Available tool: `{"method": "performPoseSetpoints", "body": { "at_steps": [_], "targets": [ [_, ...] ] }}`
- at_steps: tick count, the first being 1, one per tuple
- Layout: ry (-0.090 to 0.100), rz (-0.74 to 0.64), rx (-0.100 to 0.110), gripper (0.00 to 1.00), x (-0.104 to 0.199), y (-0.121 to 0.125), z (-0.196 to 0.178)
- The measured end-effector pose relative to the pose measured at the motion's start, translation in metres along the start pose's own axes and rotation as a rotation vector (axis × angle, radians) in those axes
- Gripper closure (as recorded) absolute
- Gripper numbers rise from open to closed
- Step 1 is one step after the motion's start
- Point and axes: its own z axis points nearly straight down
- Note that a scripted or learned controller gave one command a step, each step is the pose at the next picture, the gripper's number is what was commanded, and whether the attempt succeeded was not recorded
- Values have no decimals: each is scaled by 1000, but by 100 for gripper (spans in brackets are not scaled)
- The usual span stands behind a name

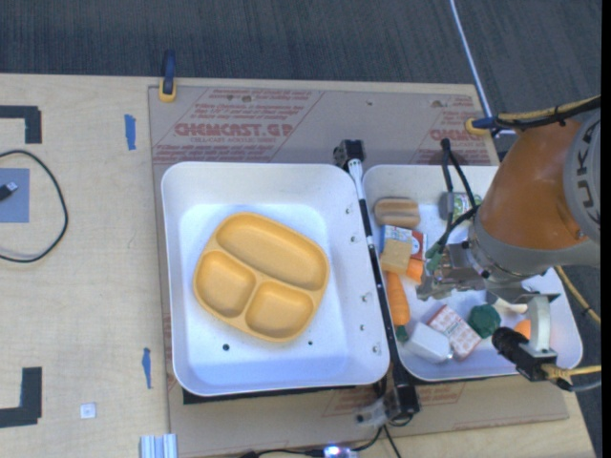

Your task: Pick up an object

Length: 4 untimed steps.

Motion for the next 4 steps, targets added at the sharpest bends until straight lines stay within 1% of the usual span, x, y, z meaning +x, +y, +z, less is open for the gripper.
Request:
{"method": "performPoseSetpoints", "body": {
  "at_steps": [1,2,3,4],
  "targets": [
    [0,1,0,0,0,0,0],
    [-4,4,1,0,-57,-2,88],
    [-3,3,-3,100,-55,0,78],
    [-3,3,-3,0,-55,0,78]
  ]
}}
